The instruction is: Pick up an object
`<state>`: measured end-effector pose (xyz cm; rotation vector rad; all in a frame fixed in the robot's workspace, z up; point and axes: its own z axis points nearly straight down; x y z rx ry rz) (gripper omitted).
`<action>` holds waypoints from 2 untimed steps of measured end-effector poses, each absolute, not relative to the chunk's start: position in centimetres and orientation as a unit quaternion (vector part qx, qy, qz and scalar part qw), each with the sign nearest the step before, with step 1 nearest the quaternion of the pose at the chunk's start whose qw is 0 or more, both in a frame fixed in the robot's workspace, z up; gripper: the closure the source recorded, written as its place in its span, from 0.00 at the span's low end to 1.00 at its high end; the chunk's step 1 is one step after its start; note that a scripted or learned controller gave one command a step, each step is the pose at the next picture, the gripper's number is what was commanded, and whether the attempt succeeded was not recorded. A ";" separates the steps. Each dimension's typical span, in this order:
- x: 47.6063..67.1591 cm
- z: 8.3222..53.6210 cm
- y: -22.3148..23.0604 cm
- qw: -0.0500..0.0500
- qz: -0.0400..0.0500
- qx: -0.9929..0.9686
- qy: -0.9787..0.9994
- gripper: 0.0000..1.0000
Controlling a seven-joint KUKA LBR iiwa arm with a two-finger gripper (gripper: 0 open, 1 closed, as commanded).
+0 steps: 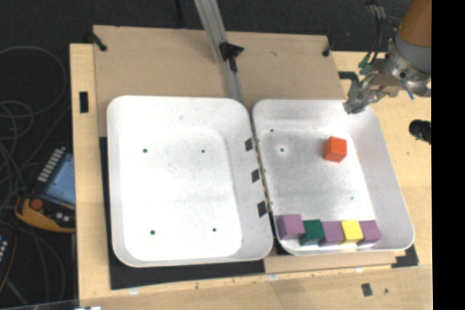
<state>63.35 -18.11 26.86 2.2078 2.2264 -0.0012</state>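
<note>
Gripper (354, 105): hangs over the far right corner of the right bin (378, 149); whether its fingers are apart or together cannot be told.
Orange cube (335, 149): alone on the floor of the right bin, towards its far side, near and left of the gripper, apart from it.
Near wall row: purple block (290, 225), green block (313, 231), purple block (333, 231), yellow block (352, 230), purple block (370, 230), side by side.
Left bin (182, 178): just beside the right bin.
Arm (415, 25): enters from the right.

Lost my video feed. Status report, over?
Gripper over right bin's far rim. Orange block lies loose, nothing around it. Five blocks line near wall.
</note>
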 end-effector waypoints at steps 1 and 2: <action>63.3 26.8 -18.1 0.003 -0.001 0.704 0.711 0.00; 66.6 20.6 -17.0 0.000 -0.001 0.706 0.708 0.00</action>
